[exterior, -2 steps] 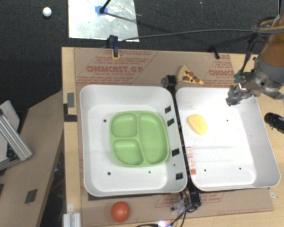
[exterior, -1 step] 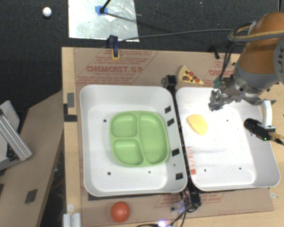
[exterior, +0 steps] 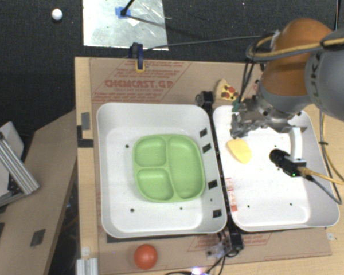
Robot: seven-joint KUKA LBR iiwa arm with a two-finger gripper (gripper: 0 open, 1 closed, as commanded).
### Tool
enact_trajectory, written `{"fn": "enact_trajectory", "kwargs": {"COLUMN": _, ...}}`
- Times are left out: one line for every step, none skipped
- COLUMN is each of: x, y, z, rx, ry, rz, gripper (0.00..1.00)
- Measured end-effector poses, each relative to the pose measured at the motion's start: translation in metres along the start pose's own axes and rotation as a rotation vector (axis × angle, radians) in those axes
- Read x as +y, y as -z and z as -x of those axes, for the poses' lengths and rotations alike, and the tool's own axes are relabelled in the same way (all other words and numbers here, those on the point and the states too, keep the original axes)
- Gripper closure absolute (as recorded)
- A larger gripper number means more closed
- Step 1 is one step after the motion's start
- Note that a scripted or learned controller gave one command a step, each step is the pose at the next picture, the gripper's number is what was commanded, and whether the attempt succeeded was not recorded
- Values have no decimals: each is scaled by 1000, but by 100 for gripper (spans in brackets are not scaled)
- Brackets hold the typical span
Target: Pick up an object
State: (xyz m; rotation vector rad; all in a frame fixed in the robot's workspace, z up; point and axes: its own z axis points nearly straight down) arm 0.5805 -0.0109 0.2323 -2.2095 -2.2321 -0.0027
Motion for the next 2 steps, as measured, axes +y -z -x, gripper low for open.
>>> {"fn": "enact_trajectory", "kwargs": {"x": -5, "y": 2, "z": -57, "rx": 0, "ry": 0, "rz": 1, "gripper": 100}}
{"fn": "enact_trajectory", "kwargs": {"x": -27, "y": 4, "z": -104, "rx": 0, "ry": -1, "rz": -1, "gripper": 100}}
